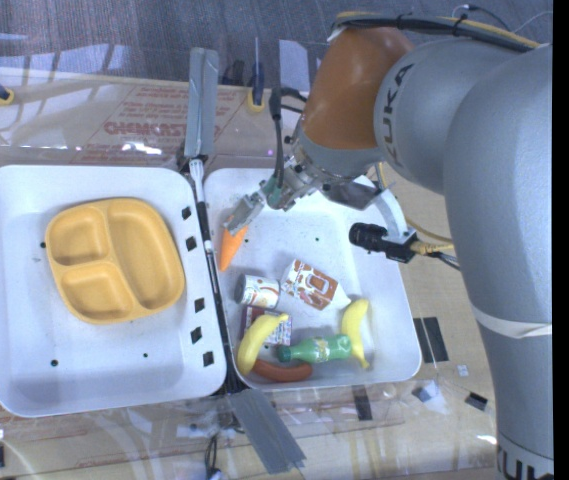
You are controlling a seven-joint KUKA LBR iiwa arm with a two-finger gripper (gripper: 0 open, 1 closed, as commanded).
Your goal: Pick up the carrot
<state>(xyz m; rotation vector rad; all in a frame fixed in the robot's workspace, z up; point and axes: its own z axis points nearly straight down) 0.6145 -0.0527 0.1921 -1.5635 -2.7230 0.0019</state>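
The carrot (229,249) is small and orange. It lies along the left wall of the right bin (394,313), near that bin's upper left corner, pointing down toward the front. My gripper (243,213) reaches in from the right and its tip is right at the carrot's upper end, seemingly touching it. The arm's grey wrist and orange band hang over the top of the right bin.
The left bin (14,358) holds a yellow divided plate (114,259). In the right bin's front half lie a small can (260,290), a snack packet (311,285), two bananas (356,328), a green bottle (314,350) and a sausage (282,371).
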